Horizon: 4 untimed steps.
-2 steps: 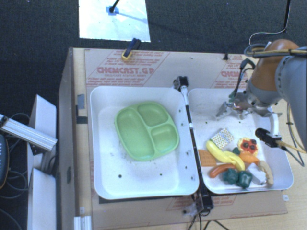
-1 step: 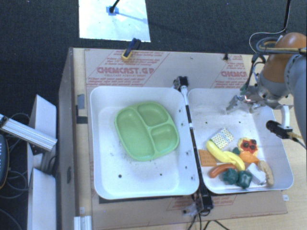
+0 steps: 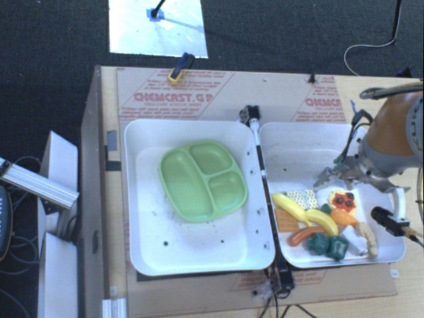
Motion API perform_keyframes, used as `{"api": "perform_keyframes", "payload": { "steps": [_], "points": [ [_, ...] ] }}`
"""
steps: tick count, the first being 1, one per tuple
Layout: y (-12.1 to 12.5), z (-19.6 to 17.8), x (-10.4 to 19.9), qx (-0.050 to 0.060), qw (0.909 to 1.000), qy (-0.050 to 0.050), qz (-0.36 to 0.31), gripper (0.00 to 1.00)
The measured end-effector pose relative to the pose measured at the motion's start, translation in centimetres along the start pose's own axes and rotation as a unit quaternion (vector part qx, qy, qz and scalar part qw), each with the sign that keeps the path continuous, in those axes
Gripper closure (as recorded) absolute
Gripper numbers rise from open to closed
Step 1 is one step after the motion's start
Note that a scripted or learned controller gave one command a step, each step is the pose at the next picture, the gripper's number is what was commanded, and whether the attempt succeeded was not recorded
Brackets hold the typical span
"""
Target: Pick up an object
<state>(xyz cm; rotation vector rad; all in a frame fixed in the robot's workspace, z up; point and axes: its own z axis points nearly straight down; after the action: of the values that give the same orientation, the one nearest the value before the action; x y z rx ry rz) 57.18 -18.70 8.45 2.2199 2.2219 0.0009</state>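
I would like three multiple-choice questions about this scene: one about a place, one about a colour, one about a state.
1. Where does the divided plate lie?
A. left bin
B. right bin
C. on the cardboard

2. What colour is the divided plate?
A. red
B. light green
C. blue

3. How does the divided plate lie?
A. upside down
B. on its edge
C. flat, compartments up

Answers: 1 A, it sits inside the left bin's walls. 2 B, its surface is pale green. 3 C, three hollow compartments face the camera.
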Motion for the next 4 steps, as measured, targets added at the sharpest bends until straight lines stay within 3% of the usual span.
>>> {"api": "perform_keyframes", "payload": {
  "steps": [1,2,3,4],
  "points": [
    [6.7,-0.1,5.5,-0.001,1.0,0.0,-0.001,0.0],
    [9.7,-0.1,-1.1,-0.001,1.0,-0.001,-0.001,0.0],
    [8.3,0.0,-1.1,-0.001,1.0,-0.001,-0.001,0.0],
    [-0.4,0.0,0.9,0.0,1.0,0.0,0.0,0.0]
  ]
}}
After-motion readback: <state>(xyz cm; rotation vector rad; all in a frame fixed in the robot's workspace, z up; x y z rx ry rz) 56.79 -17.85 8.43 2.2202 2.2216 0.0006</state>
